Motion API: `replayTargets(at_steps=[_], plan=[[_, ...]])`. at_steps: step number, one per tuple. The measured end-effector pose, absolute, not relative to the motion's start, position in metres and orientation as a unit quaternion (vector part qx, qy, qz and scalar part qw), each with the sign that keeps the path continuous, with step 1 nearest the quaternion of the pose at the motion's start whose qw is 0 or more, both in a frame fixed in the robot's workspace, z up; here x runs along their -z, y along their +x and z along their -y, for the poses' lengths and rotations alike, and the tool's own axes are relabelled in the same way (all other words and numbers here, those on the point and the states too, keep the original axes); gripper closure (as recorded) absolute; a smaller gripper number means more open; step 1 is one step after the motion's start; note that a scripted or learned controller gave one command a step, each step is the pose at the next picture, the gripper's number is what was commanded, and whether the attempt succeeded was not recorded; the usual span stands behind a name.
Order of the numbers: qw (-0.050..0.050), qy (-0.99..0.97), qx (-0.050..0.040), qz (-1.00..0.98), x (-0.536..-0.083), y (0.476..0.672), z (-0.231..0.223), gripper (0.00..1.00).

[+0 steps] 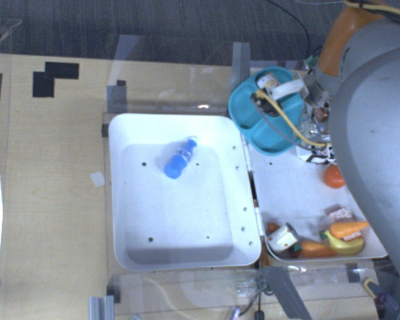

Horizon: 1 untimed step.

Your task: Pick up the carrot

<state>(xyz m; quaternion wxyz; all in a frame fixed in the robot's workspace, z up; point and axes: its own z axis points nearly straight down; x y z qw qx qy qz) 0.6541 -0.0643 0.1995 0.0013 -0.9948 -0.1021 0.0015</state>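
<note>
Carrot (350,230): sits in the right bin (280,192), near corner on the far right side, close to the front rim.
Carrot axis: long axis runs roughly left-right across the view, right end tilted a bit toward the back. Honestly can't make out which end is the tip.
Carrot neighbours: it's lying on top of a yellow-green thing (347,247). A second orange piece (313,249) is just to its left along the front wall, and a small pinkish packet (339,214) is just behind it.
Other stuff in that bin: an orange ball (333,177) further back, and a white-and-dark lump (283,235) near the front left corner.
Arm (380,145): comes in from the right, huge grey body covering the right side of the bin, orange band (337,35) up top. A blue disc (267,115) with a yellow cable sits over the back left corner of the right bin.
Gripper (315,129): at the back of the right bin, well apart from the carrot. Can't tell if it's open or closed, too cluttered there.
Left bin (187,245): holds a blue bottle (180,159), lying tilted.
</note>
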Motion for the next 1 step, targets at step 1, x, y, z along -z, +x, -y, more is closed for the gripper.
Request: replayTargets(at_steps=[1], plan=[[0.002, -0.995, -0.0029, 0.103, -0.2081, 0.6538, 0.0636, 1.00]])
